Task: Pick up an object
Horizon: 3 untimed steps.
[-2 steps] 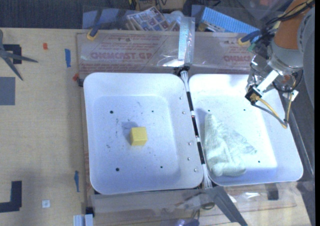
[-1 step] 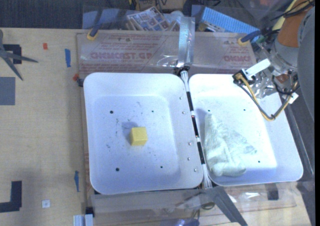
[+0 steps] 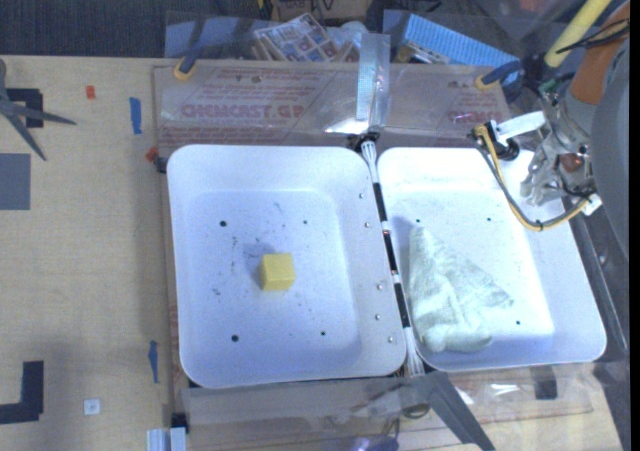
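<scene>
We've got the wooden counter carrying two white bins. The left bin holds a small yellow block near its middle; the right bin holds a crumpled white cloth. Behind them, a clear sheet has reddish lettering, maybe "CHEMCAST". The hand hangs over the right bin's far edge; can't tell its grip.

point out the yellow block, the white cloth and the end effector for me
yellow block [image 3: 278, 271]: camera view, centre of its top face, in the left bin
white cloth [image 3: 446, 291]: camera view, middle of the crumpled heap, in the right bin
end effector [image 3: 548, 182]: camera view, metal tip over the right bin's far right corner
</scene>
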Tool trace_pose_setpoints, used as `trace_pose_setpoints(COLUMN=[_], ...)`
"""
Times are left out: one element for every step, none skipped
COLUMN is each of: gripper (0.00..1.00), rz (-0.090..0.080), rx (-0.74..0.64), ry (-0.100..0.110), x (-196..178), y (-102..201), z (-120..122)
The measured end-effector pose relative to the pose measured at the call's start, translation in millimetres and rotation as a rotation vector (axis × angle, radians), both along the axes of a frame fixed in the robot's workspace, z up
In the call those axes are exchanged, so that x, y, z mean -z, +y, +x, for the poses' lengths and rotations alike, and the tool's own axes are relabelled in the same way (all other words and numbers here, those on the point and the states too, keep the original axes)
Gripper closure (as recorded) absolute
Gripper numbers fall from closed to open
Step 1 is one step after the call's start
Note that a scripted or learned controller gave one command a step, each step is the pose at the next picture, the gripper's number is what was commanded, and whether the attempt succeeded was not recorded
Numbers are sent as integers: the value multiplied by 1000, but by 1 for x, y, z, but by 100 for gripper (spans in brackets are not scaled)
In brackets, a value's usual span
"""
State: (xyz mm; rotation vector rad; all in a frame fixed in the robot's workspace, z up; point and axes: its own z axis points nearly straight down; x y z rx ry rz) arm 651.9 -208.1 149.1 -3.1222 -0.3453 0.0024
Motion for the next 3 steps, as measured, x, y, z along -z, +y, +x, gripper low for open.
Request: trace_pose_setpoints(gripper=[100,100,100], rz=[7,1,2], rx=[-112,16,-407], ry=[1,-1,-4], x=[58,-44,52], y=[-13,-4,-14], z=[-62,-67,-81])
